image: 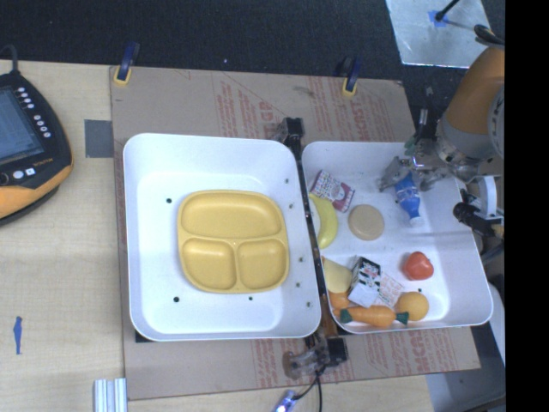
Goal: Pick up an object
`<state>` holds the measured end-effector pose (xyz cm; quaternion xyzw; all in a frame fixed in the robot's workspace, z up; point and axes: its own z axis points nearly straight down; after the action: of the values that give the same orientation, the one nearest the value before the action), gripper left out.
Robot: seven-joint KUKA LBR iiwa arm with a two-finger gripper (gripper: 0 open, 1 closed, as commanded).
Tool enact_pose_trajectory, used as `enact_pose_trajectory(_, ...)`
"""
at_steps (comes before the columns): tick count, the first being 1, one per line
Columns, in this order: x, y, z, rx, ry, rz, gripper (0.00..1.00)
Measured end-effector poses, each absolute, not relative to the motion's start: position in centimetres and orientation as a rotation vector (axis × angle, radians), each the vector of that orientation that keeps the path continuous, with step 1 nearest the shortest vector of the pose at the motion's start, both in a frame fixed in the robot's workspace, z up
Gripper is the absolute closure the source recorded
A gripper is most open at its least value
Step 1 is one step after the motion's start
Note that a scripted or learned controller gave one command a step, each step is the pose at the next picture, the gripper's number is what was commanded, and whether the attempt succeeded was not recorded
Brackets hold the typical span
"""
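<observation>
**Gripper low in right bin's back corner, over blue item**

Arm (476, 93) comes in from the right, orange band up top, wrist angled down into the right bin (459, 312). Gripper (410, 172) sits near the bin's back wall, metal fingers splayed apart w/ a small blue packet (408, 197) just below/between the tips. Can't tell whether the fingers actually pinch it or whether it's just lying on the bin floor under them; looks in contact, no more certain than that.

Rest of right bin: red-and-white wrapper (331, 189) near the back-left, banana (324, 220) along the left wall, round tan disc (367, 222) just beside it, approx. mid-bin. Red tomato-like piece (418, 265) to the right-front. Front-left corner is a clump: yellow wedge (337, 275), black-and-white carton (365, 280) on top of it, carrot (371, 317) along the front wall, orange fruit (413, 305) touching the carrot's end.

Left bin (150, 307) holds a yellow 3-compartment tray (233, 239), centred, flat.

Both bins rest on cardboard sheet (214, 101) clamped at the back edge. Teach pendant (26, 144) lies on the bench at far left, well apart from the bins.
</observation>
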<state>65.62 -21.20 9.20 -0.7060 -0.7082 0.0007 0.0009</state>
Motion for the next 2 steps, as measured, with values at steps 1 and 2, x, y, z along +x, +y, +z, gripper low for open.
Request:
enact_pose_trajectory(1,65.63,-21.15,9.2,-2.213,-2.225,0.002,0.0)
enact_pose_trajectory(2,65.63,-21.14,9.2,-2.213,-2.225,0.002,0.0)
